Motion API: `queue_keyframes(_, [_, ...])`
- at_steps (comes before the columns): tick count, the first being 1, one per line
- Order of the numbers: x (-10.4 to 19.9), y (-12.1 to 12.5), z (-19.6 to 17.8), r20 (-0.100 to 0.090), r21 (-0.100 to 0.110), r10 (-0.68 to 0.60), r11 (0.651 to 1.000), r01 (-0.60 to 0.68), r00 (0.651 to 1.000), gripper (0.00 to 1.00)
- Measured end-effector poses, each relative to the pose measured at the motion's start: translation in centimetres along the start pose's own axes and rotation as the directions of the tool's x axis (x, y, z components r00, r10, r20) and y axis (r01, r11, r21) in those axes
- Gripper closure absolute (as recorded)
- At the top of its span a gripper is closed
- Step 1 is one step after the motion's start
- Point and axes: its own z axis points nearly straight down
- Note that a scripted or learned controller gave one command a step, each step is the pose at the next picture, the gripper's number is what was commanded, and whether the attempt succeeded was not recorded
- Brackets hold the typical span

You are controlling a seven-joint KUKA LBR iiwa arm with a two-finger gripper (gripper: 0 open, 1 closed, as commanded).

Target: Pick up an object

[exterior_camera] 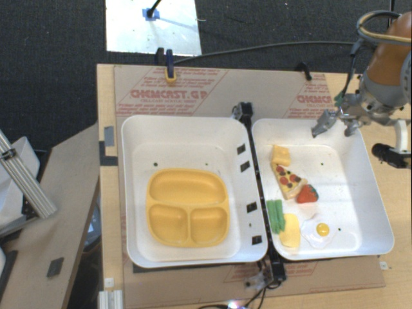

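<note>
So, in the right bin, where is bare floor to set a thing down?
In the right bin, the floor is bare along the right wall and the far wall, right of the pizza slice and fried egg. It is crowded along the left wall: cheese, strawberry, green beans. The hand hovers at the far rim.

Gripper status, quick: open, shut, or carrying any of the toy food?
Gripper: open, holding nothing, above the far rim of the right bin.
</note>
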Motion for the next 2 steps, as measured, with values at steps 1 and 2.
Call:
queue_keyframes(1, [0.1,0.3,-0.9,0.003,-0.013,-0.003,1.000,0.003,1.000,0.00])
queue_keyframes(2, [0.0,-0.5,3.7,0.003,-0.012,-0.001,1.000,0.001,1.000,0.00])
